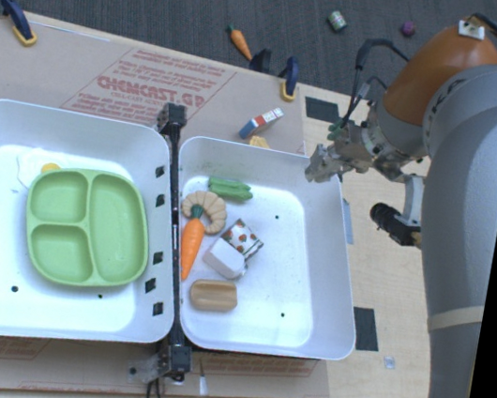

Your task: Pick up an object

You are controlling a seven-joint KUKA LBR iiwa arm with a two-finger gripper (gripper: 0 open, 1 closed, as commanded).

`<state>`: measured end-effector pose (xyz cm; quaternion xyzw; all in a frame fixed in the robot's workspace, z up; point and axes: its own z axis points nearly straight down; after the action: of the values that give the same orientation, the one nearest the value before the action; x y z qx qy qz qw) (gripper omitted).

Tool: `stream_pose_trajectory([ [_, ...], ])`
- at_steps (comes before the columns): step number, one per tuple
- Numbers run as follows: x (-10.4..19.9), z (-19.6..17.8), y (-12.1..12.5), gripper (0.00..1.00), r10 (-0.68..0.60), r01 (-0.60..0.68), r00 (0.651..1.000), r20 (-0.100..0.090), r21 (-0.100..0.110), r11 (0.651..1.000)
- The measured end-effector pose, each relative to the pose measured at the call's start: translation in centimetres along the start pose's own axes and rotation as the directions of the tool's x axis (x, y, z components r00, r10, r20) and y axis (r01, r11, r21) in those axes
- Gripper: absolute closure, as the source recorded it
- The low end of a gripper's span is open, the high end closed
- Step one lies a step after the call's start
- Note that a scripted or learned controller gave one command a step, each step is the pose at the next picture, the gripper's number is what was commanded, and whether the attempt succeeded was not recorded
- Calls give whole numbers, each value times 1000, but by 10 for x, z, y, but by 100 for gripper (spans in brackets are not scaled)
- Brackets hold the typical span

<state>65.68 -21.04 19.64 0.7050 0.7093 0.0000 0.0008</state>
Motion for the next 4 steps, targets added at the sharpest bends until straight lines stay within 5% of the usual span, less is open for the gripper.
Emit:
stream_pose_trajectory([
  [1,0,0,0,0,0,0,1000,0,0,1000],
  [2,1,105,-89,0,0,0,1000,-4,5,1000],
  [3,1,94,-89,100,-3,3,1000,-3,6,1000],
  [4,0,1,-138,100,2,-2,1000,0,1,1000],
])
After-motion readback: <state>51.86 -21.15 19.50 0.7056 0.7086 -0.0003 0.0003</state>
